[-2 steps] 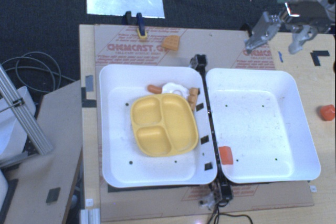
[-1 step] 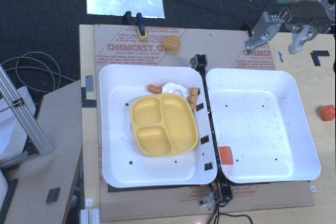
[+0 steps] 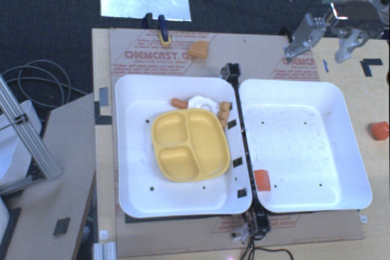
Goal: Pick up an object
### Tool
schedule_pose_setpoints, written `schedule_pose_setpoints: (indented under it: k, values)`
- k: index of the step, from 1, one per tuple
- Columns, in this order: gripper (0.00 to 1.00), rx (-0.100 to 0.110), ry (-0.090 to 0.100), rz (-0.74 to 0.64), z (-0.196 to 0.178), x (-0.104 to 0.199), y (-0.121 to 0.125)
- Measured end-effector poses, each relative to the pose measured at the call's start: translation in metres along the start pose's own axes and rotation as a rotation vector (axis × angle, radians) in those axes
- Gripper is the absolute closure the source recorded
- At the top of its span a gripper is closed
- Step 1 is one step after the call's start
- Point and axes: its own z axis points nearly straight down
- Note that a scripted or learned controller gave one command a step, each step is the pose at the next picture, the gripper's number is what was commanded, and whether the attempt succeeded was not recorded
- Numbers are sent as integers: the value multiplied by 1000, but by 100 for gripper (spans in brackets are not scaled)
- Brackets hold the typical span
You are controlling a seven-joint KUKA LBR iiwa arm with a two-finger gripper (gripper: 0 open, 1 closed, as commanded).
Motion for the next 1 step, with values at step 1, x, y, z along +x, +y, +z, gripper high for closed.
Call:
schedule_pose_setpoints:
  k: [1]
  values:
    - [0,0,0,0,0,0,0]
